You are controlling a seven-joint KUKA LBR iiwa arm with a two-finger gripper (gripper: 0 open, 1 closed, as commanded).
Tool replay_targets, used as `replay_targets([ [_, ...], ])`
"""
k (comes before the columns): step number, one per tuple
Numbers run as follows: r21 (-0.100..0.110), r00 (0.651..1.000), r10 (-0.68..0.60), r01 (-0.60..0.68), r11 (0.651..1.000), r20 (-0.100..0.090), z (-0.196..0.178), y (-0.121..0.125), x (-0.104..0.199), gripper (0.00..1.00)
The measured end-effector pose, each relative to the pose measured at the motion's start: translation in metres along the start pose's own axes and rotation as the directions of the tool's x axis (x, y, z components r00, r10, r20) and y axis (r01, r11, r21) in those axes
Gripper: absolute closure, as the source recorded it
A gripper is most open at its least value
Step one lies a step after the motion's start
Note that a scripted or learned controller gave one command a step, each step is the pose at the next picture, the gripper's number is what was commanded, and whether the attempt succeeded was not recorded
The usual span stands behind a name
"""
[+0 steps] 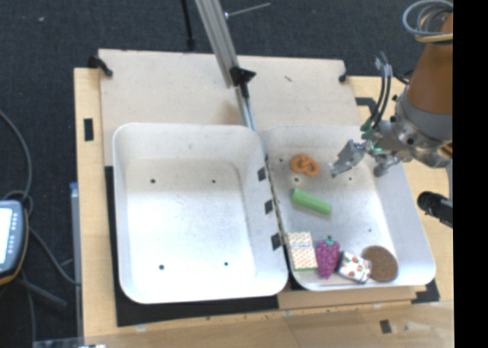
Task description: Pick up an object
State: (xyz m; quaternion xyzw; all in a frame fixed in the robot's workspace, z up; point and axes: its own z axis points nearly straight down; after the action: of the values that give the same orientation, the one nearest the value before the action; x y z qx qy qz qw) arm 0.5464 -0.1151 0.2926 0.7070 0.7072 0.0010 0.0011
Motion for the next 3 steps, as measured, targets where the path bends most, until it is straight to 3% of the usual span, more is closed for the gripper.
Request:
replay_targets([
  [1, 0.005, 1.0, 0.003, -0.003, 1.0, 0.002, 0.045, -0.006, 0.002, 0.0],
  [3, 0.008, 1.0, 0.003, -0.003, 1.0, 0.001, 0.168, -0.008, 0.01, 0.0],
])
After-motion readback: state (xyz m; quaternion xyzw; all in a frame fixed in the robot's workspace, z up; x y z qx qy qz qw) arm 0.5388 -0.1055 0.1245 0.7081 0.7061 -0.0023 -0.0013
